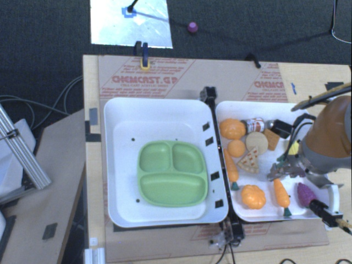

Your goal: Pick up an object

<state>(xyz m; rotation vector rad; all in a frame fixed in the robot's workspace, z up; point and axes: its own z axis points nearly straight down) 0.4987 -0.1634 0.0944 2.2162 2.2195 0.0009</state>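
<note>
Several toys crowd the right bin (pixel 226 110); your gripper (pixel 279 171), jaw state unclear, hovers beside the carrot (pixel 281 193). You risk nudging the purple piece (pixel 305 194) or closing on nothing.

Arm (pixel 330 131): bulky rounded link entering at 3 o'clock, brownish-orange band on top, grey housing below it toward 5 o'clock. Surface finish smooth, matte. Thin black cable loops off the band's 9 o'clock side; a pale rod or cable crosses above it at 1 o'clock. Small yellow mark at the band's 8 o'clock edge. Pincer (pixel 281 171): dark metallic, angular, small against the link, projecting toward 9 o'clock. Detail of its tips too blurred to read.
</note>
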